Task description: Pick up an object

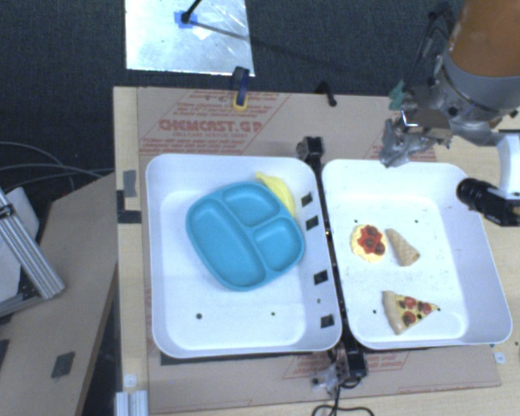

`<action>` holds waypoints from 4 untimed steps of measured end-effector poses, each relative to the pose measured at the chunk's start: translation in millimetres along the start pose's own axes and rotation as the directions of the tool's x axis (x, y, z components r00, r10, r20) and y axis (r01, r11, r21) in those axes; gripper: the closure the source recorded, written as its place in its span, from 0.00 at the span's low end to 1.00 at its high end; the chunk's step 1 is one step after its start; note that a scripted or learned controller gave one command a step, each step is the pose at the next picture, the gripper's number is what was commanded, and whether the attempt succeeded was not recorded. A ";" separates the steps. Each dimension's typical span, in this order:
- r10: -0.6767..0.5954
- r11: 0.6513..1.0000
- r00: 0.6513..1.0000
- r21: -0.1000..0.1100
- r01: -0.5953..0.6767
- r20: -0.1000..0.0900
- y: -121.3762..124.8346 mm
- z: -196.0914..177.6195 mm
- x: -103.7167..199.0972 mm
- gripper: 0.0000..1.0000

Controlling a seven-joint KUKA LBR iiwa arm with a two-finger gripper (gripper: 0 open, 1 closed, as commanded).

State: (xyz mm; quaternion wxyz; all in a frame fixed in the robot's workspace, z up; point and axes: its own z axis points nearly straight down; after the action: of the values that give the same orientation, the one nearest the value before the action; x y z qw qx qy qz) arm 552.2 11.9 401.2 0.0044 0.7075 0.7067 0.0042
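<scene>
- Pizza slice (407,309) lies in the right bin (481,258), at its near end.
- Gripper (397,152) hangs above that bin's far rim; its grip I cannot tell.
- Slice sits well nearward of it, long axis crosswise.

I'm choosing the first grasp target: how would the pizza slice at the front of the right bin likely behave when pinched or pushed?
The pizza slice looks like a moulded toy, so probably stiff and light. It lies flat on the right bin, so it should slide rather than roll. Its low profile may let fingers slip over it.
</scene>
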 end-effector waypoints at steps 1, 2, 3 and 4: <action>-0.006 1.000 1.000 0.014 0.006 -0.001 -41.8 29.5 24.4 1.00; -0.013 1.000 1.000 0.008 0.013 -0.003 -58.9 4.1 105.8 1.00; -0.009 1.000 1.000 0.007 0.009 -0.002 -57.2 -5.8 101.2 1.00; -0.014 1.000 1.000 0.004 0.014 -0.003 -56.3 -16.7 101.3 1.00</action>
State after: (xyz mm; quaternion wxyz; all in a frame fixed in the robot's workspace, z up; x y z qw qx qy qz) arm 495.9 113.3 417.1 0.0022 0.7027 0.7115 0.0038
